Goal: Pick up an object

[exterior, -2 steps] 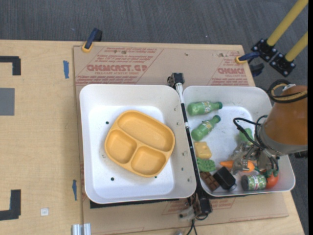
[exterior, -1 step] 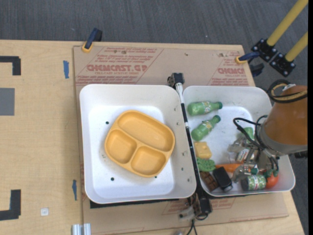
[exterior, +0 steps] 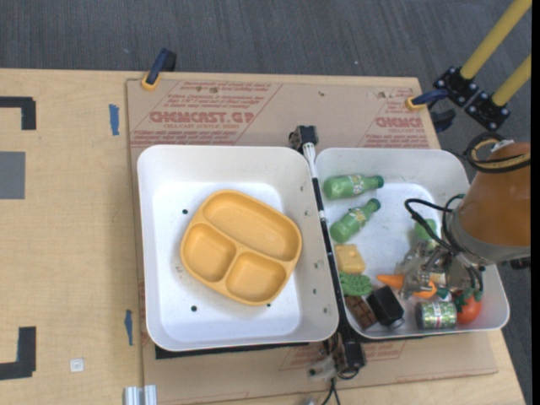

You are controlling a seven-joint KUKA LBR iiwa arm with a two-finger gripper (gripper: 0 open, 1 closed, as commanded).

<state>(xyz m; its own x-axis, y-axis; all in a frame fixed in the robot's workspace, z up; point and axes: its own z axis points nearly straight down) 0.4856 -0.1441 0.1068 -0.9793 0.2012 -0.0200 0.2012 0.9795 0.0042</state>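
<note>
Orange and grey, the arm's wrist (exterior: 502, 197) fills the right side of the view and hangs over the right bin (exterior: 396, 163). Below it the hand (exterior: 429, 270) is low among the objects in that bin; I cannot tell if it is open or closed, and no object is seen gripped in it.

Under both bins, on the wooden counter (exterior: 67, 226), lies a brown cardboard sheet (exterior: 211, 108). Red print on it reads "CHEMCAST", once at the left and once, partly cut, at the right.

Next in size, the left bin (exterior: 160, 226) carries a yellow divided plate (exterior: 240, 247) with three compartments. White floor is free all around the plate.

Objects in the right bin are small and crowded at the near edge: two green bottles (exterior: 353, 186) with labels too small to read, a yellow block (exterior: 350, 260), a black box (exterior: 386, 306), a green can (exterior: 437, 314) and a red piece (exterior: 469, 309) just beside the can. Its far right corner has open floor.
</note>
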